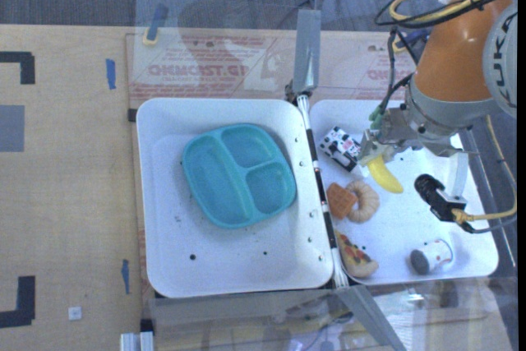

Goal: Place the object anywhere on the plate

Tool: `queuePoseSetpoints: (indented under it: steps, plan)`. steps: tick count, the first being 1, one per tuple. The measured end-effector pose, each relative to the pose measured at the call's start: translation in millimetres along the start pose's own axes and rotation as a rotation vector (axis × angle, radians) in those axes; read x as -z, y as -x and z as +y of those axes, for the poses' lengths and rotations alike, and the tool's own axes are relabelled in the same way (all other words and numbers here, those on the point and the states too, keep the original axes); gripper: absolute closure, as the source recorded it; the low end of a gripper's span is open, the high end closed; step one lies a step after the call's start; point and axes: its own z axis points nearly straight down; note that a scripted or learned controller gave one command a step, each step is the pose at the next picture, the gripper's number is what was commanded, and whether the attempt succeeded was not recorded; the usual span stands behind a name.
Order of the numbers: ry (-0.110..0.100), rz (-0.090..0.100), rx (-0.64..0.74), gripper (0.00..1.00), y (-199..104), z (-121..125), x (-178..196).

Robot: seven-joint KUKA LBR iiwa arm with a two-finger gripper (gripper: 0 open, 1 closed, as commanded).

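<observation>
A teal divided plate lies in the left white bin with nothing on it. My gripper hangs low over the right bin, directly above the upper end of a yellow banana. Just left of the gripper lies a black-and-white toy. From this angle I cannot see whether the gripper touches the banana.
Also in the right bin are a tan doughnut with an orange piece beside it, a pizza slice at the front left, and a white mug on its side at the front. A divider wall separates the bins.
</observation>
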Motion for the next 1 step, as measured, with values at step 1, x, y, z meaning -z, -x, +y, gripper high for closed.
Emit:
queuePoseSetpoints:
  steps: [1]
  plan:
    - [0.005, -0.002, 0.143, 1.00, -84.1, 32.5, 11.4]
